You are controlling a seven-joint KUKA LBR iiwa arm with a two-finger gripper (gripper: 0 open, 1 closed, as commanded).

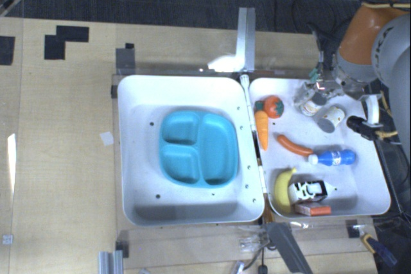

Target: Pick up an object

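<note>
The right bin (379, 199) holds several small objects. A red tomato (274, 106) and an orange carrot (262, 128) lie along its left wall. An orange sausage-shaped piece (294, 144) and a blue bottle (334, 157) lie in the middle. A yellow banana (283, 186), a black-and-white toy (309, 190) and a small red box (313, 209) sit at the front. My gripper (316, 98) hangs low over the bin's back right area, right beside a grey cup (332, 117) lying on its side.
The left bin (138, 138) carries a blue divided plate (196, 147). A metal post (246, 38) rises behind the seam between the bins. The arm's orange band (363, 32) and grey wrist reach over the right bin's back right corner. Cables trail on the dark floor behind.
</note>
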